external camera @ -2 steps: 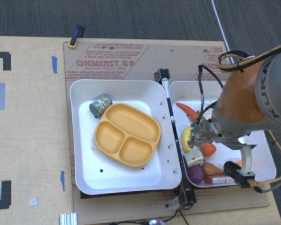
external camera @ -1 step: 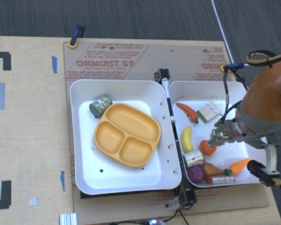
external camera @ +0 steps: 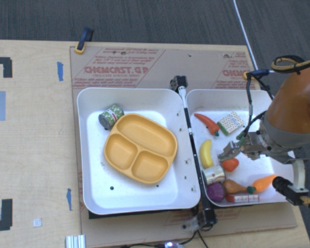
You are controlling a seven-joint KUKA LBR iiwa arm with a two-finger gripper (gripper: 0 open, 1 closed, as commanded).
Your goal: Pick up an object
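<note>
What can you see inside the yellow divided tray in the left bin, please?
The yellow divided tray shows three bare compartments, all in plain view with nothing covering them. A small green can lies beside its upper-left rim, on the floor of the left bin.

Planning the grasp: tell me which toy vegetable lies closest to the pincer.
The tomato, round and orange-red, just under the pincer; the chili pepper and carrot lie farther off.

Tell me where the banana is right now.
The banana lies in the right-hand bin, close to its left wall, below the red chili pepper and just above the silver can.
</note>
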